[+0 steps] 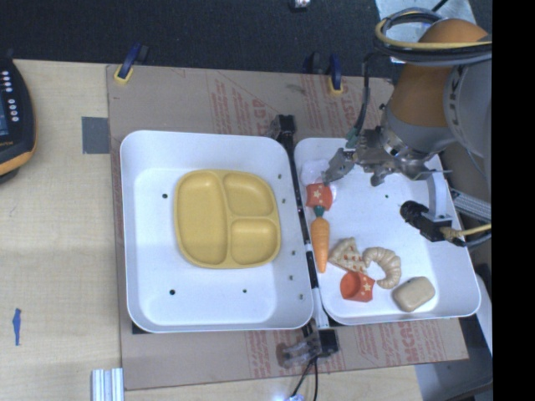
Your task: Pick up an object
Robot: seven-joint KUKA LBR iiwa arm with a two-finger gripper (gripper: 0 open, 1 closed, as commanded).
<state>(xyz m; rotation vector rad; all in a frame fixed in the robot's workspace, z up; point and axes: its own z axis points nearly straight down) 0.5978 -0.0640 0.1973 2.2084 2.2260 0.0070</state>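
The gripper [338, 167] hangs over the right bin [451, 295], just above a small red piece [319, 195] by the bin's left wall. Its grip can't be made out (too blurred). Below the red piece lies a carrot [319, 239].

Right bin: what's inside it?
The right bin holds a carrot, two red pieces, a waffle-like piece, a shrimp and a beige lump. The arm covers its upper right corner.

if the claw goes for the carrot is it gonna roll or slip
Probably. The carrot looks smooth and tapered, so the claw may squeeze it out. It lies against the right bin wall, so a push likely slides or rolls it along. It looks stiff, like a toy.
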